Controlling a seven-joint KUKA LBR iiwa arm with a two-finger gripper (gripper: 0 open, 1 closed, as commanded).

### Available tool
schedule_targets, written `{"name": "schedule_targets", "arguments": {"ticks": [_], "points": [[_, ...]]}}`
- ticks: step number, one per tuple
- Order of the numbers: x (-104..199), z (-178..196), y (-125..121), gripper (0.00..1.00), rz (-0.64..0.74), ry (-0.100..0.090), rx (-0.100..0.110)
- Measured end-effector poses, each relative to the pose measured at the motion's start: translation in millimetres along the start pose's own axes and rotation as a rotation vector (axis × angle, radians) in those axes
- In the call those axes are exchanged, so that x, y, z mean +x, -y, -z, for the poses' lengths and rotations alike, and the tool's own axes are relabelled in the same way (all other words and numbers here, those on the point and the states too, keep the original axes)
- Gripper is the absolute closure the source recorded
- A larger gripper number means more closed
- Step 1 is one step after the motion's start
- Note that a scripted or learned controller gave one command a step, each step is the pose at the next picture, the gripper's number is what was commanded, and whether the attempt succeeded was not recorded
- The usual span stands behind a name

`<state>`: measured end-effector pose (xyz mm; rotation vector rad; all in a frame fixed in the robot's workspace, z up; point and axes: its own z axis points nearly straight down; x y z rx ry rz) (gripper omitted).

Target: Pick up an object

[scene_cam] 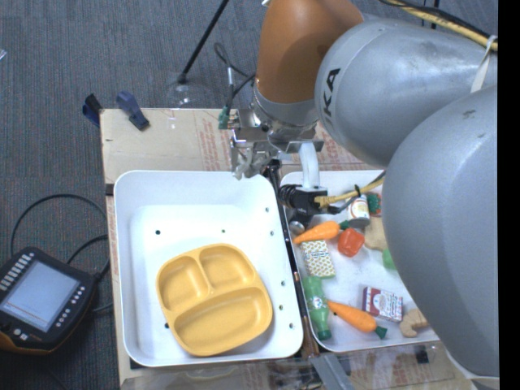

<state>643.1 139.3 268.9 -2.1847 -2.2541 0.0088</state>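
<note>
- At the near edge of the table [162,140], the left bin [134,218] carries a yellow divided tray [214,299], lying flat toward its near right corner.
- In the right bin [357,340], nearest the camera, lie a green bottle [318,307], an orange carrot [355,316], a small red-and-white box [382,303] and a tan piece [413,322] at the right, partly hidden by the arm.
- Further back in that bin: a chequered packet [318,258], a second carrot [317,232], a red pepper-like item [351,241] and a small jar [359,209]. These are the candidate objects; all rest on the bin floor.
- At the far side, the gripper [253,162] hangs over the far rim where the two bins meet, under the orange wrist band [301,39].
- State of the fingers: cannot be told; the metal parts are small and blurred against the cardboard. Nothing is seen between them.
- Judgement on progress: no object appears lifted; the pick is not yet done. The whole of it is left: descent over a chosen item, closure, and lift.
- Off the table, on the floor at near left, sits a control pendant [41,299].
</note>
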Motion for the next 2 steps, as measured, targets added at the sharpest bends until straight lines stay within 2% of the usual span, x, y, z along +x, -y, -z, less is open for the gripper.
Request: {"name": "schedule_targets", "arguments": {"ticks": [1, 2], "points": [[45.1, -11.9, -1.9, 1.0, 0.123, -0.001, -0.002], [46.1, -2.4, -2.0, 1.0, 0.126, 0.0, -0.002]]}}
